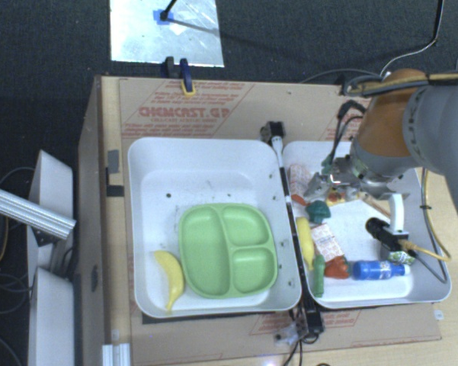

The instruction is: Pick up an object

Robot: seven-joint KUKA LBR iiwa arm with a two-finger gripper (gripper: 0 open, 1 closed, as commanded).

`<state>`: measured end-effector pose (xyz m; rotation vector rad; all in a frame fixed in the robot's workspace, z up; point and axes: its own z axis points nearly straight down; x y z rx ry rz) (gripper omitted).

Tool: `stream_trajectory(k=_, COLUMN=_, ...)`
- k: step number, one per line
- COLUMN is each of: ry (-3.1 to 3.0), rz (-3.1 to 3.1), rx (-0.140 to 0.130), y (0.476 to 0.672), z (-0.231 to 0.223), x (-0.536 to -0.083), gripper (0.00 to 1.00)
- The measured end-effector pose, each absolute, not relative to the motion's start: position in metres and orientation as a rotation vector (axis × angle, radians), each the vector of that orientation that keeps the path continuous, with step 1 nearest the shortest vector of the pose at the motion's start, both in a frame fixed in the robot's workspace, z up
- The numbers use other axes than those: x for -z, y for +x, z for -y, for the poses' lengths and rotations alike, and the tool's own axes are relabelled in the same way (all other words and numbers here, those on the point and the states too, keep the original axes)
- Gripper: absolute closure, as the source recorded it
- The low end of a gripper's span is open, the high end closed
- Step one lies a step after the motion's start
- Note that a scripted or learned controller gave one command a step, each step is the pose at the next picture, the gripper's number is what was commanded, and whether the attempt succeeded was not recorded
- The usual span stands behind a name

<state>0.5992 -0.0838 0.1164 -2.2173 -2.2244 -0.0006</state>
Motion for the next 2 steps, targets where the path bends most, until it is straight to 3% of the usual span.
stream_trajectory(k=1, ry=-2.22, rz=2.223, rx=0.0, y=0.584, z=0.083, x=-0.084, gripper=0.0)
stream_trajectory(k=2, ry=-2.22, rz=2.225, rx=0.003, y=0.585, z=0.083, x=-0.095, gripper=1.0)
